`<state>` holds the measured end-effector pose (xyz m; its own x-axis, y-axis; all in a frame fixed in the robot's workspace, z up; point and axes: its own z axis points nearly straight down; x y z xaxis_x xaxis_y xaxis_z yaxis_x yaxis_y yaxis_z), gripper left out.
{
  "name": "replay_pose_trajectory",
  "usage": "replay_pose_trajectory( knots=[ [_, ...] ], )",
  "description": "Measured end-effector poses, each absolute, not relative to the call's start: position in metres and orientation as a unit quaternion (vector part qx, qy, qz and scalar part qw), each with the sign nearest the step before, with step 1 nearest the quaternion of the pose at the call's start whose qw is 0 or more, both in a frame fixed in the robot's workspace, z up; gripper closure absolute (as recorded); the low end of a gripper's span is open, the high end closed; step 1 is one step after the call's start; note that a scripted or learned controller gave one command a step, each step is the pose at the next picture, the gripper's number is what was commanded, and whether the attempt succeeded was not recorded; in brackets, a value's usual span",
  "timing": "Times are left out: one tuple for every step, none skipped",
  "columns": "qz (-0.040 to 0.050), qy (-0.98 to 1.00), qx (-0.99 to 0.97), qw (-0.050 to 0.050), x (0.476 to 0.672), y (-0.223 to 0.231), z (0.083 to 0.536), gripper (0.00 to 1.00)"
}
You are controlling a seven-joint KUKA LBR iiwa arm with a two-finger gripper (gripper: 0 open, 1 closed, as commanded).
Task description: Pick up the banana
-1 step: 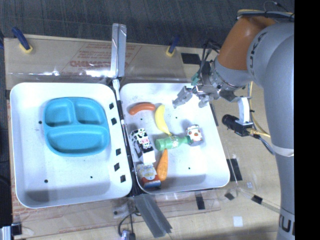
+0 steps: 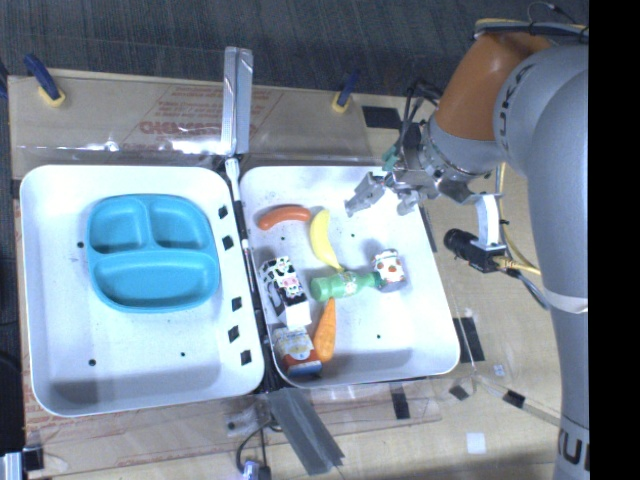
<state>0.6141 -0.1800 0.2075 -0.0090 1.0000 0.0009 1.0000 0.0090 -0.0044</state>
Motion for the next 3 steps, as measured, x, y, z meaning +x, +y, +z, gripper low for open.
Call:
replay_pose_trajectory(
  knots=[
    [0.0008,-0.826,-0.564,0.002,0.624,-0.153,0.167,0.0],
    [0.0007,-0.836,-0.549,0.001,0.635,-0.159,0.091,0.0],
    [0.0002,-0.856,-0.517,0.0,0.657,-0.148,0.136,0.0]
  ],
)
